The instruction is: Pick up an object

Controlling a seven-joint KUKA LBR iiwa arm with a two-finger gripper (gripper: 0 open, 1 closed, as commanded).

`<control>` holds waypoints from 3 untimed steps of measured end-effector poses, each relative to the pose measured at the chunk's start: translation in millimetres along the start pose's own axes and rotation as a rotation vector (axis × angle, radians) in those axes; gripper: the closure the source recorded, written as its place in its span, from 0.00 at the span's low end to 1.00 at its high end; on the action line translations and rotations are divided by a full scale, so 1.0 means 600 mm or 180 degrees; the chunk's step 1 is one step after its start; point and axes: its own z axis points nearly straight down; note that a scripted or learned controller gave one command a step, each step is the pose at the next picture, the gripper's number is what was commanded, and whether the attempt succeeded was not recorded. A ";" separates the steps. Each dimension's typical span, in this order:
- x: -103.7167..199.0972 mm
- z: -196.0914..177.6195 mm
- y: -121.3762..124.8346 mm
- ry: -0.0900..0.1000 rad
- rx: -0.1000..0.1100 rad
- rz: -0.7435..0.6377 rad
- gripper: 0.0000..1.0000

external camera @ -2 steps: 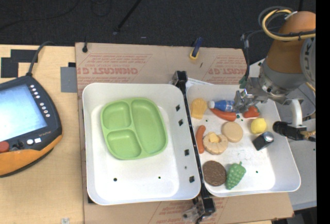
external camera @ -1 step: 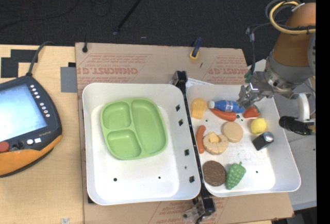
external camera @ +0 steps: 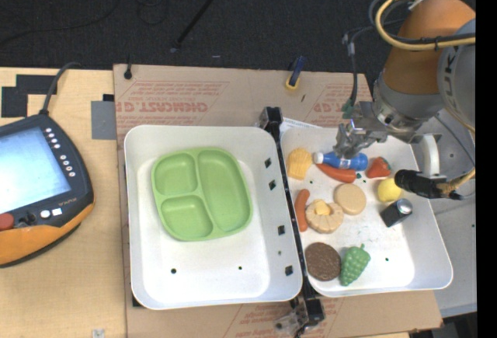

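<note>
My gripper (external camera: 354,144) hangs low over the back of the right bin (external camera: 423,266), right above a blue bottle with a white cap (external camera: 342,161). A red chili (external camera: 334,172) lies against the front of the bottle. Around them lie a yellow corn cob (external camera: 299,164), a red piece (external camera: 378,168), a yellow lemon (external camera: 387,189) and a round tan biscuit (external camera: 350,199). Nothing shows as lifted off the bin floor.
Nearer the front of the right bin are an orange sausage (external camera: 301,210), a pale pastry (external camera: 323,216), a brown cookie (external camera: 321,260), green grapes (external camera: 354,264) and a small black block (external camera: 397,213). The left bin (external camera: 147,266) holds a green divided plate (external camera: 202,194). A tablet (external camera: 35,181) lies far left.
</note>
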 end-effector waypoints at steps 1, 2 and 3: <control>0.082 -0.002 -0.003 0.0002 0.0010 -0.0001 1.00; 0.166 0.026 0.015 -0.0002 0.0012 0.0000 1.00; 0.253 0.031 0.028 -0.0005 0.0005 0.0001 1.00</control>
